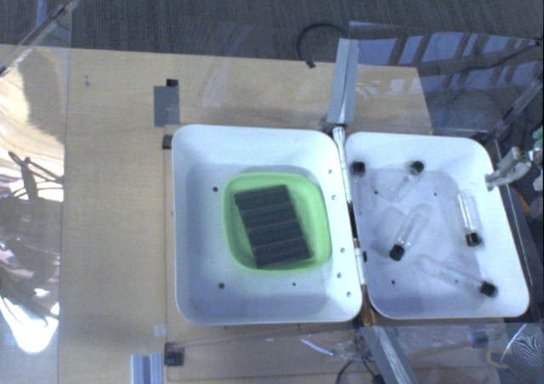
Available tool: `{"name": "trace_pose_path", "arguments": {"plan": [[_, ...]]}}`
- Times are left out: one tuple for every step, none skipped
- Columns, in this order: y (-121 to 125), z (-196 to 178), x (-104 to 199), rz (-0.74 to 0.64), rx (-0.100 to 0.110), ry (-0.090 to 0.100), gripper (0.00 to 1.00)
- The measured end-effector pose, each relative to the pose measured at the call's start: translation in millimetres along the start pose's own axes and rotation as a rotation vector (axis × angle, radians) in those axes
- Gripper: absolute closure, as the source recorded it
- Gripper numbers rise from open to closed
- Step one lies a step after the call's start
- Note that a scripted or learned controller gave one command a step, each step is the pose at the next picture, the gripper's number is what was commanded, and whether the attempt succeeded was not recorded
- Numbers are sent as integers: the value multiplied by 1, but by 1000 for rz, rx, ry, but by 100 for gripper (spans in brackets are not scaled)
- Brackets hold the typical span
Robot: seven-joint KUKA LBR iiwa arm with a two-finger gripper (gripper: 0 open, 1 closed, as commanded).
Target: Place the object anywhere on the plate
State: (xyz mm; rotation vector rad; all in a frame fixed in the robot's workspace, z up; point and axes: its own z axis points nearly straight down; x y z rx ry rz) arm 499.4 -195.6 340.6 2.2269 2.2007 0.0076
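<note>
A green plate (pixel 276 225) carrying a dark ridged block (pixel 272 226) sits in the left bin (pixel 195 229). Several clear tubes with black caps (pixel 410 234) lie scattered in the right bin (pixel 510 289). The pincer (pixel 510 166) sits at the right edge; its state cannot be told.

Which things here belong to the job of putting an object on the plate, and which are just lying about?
Belong to the job:
green plate in the left bin
clear tubes with black caps in the right bin
gripper at the right bin's far right edge

Just lying about:
dark ridged block lying on the plate
grey post behind the bins
</note>
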Motion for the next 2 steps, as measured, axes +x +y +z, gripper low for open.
{"name": "trace_pose_path", "arguments": {"plan": [[-10, -97, 8, 108, -2, -1, 0], [-10, -96, -7, 251, 0, -1, 0]]}}
